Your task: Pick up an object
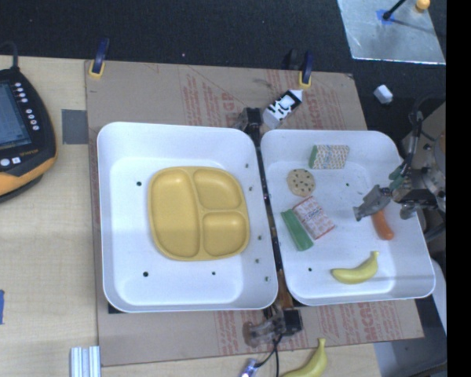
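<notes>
In the right bin (pixel 408 285) my gripper (pixel 391 207) reaches in from the right edge. It is open, with one dark finger (pixel 370 206) stretched to the left. A small orange carrot (pixel 384 225) lies on the bin floor just below the fingers; nothing is held. Also in this bin are a yellow banana (pixel 355 269) at the front, a round cookie (pixel 301 181), a pink-and-white packet (pixel 313 217), a green bar (pixel 296 229) and a green-patterned packet (pixel 330 156) at the back.
The left bin (pixel 125 281) holds a yellow divided plate (pixel 198 212). Outside the bins are a second banana (pixel 314 361) at the front, a black-and-white item (pixel 282 106) behind, and a teach pendant (pixel 8 136) at far left.
</notes>
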Controlling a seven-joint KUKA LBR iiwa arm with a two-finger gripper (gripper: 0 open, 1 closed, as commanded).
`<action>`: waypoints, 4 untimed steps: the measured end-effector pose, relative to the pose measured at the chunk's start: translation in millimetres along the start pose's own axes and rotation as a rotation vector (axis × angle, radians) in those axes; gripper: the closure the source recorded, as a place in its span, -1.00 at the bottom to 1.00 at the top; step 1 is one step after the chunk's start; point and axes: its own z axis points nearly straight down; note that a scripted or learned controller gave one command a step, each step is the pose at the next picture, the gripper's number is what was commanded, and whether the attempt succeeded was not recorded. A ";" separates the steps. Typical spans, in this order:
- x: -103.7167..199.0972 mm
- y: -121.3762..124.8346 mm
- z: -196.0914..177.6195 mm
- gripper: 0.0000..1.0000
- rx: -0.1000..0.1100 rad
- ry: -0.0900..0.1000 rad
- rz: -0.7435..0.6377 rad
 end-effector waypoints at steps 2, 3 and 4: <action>49.0 52.5 157.1 -1.00 -0.001 -0.002 -0.002; 46.2 122.9 145.2 -1.00 -0.001 0.000 0.002; 45.3 122.6 135.2 1.00 0.002 0.001 0.000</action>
